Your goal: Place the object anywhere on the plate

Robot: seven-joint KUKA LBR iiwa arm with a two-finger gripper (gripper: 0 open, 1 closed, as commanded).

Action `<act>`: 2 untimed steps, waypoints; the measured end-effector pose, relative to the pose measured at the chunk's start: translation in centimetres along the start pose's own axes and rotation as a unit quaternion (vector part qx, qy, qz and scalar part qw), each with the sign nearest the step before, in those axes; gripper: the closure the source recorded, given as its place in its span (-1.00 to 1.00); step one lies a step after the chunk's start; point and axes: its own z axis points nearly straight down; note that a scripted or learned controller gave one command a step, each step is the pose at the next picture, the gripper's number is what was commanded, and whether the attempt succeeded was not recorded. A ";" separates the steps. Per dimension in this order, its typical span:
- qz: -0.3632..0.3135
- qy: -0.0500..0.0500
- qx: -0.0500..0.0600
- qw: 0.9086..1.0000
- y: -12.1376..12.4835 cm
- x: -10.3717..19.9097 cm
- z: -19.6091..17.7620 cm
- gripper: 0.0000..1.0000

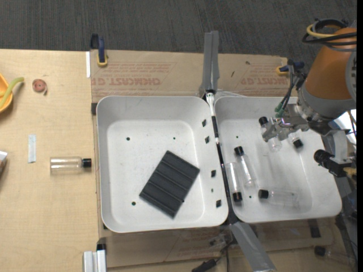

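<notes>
A dark grey ribbed plate (170, 184) lies at a slant on the floor of the left bin (113, 115). Several clear vials with black caps are in the right bin (323, 205). One vial (244, 168) lies near the bin's left wall beside a second vial (232, 181), and a third vial (282, 198) rests near the front. My gripper (277, 130) hangs low over the back of the right bin. A black cap (263, 120) and a bit of clear plastic (275, 145) sit right at it. Whether it holds a vial is not clear.
Another black cap (296, 143) lies just right of the gripper. A metal divider (211, 67) runs between the bins. On the bench to the left are a loose vial (68, 163), a small red disc (38, 85) and a yellow object (5, 92).
</notes>
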 end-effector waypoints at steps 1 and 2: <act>-0.064 -0.001 -0.001 0.998 9.2 -1.7 -19.1 1.00; -0.094 0.000 0.000 0.996 4.6 2.8 -6.4 1.00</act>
